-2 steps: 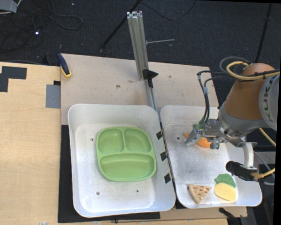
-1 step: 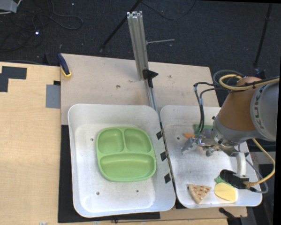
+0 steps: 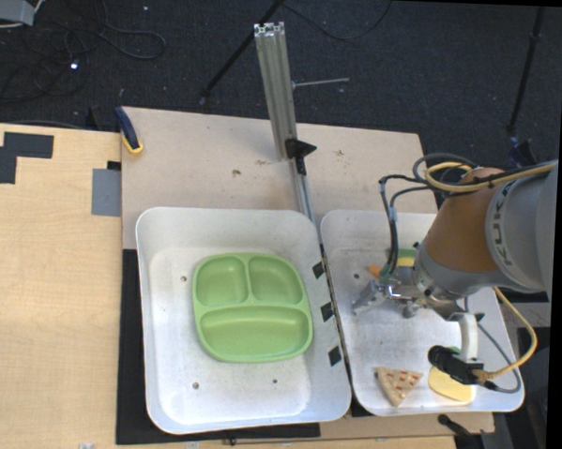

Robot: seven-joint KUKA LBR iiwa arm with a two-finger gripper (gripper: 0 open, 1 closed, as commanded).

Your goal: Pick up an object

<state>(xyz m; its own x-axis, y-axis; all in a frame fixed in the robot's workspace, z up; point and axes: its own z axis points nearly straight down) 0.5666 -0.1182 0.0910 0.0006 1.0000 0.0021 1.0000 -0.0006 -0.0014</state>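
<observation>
Your claw point(image 3: 382, 295) sits low over the middle of the right bin point(image 3: 368, 364); whether it is open or closed you cannot tell. Likely targets lie at the bin's near right corner: a flat textured pizza slice point(image 3: 398, 384) beside a smooth yellow piece point(image 3: 451, 387). The left bin point(image 3: 166, 260) carries a glossy green divided tray point(image 3: 252, 307).

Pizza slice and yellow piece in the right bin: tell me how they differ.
The pizza slice is a triangle, tan with red spots; the yellow piece is rounded and plain yellow. The pizza slice lies clear of the black part; the yellow piece has that black part overlapping its upper edge. The pizza slice lies nearer the green plate than the yellow piece does. Both lie flat at the near end of the right bin.
</observation>
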